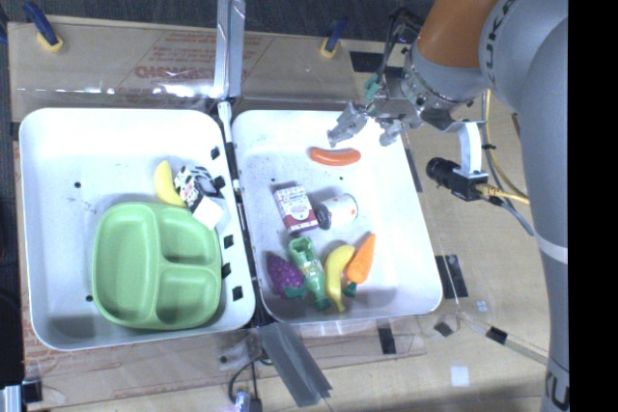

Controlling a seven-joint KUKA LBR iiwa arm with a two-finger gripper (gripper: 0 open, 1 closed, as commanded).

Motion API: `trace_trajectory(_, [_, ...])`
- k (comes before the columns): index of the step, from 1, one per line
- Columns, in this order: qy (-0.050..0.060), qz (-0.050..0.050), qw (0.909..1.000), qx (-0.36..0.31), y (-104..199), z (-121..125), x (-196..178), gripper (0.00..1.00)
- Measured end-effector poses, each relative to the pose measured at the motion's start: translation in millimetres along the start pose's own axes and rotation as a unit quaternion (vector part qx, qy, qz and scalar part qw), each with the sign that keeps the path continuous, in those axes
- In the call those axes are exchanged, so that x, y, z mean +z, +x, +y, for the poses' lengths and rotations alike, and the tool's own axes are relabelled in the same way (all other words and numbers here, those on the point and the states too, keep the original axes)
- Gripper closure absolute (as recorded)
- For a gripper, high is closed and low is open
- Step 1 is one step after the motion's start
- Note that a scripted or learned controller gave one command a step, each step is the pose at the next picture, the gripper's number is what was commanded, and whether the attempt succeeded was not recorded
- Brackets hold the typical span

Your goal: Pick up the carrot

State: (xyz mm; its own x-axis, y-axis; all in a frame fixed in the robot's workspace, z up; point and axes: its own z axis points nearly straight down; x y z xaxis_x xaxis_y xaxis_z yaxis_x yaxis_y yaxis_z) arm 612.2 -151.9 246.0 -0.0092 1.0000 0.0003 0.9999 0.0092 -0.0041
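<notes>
Grapes sit nearest, the tapered orange carrot just right (smooth, plasticky). Gripper hangs far off over the right bin, fingers apart, nothing held.

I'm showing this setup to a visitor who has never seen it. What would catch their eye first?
Probably the big grey arm with its orange band, reaching in from the right, its pincer above the far edge of the right bin. Next, the green divided tray in the left bin. Then the cluster at the right bin's near end, where the orange carrot lies beside a yellow banana.
</notes>
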Motion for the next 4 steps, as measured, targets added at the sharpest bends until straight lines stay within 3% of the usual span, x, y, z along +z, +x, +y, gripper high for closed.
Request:
trace_trajectory(1, [0.000, 0.000, 0.9988, -0.050, -49.4, -40.6, 135.2, 0.00])
trace_trajectory(2, [0.000, 0.000, 0.9956, -0.093, -57.4, -100.7, 150.6, 0.00])
trace_trajectory(3, [-0.001, 0.000, 1.0000, -0.002, -58.0, -128.5, 70.6, 0.00])
trace_trajectory(4, [0.000, 0.000, 0.9997, -0.026, -56.3, -126.5, 155.7, 0.00])
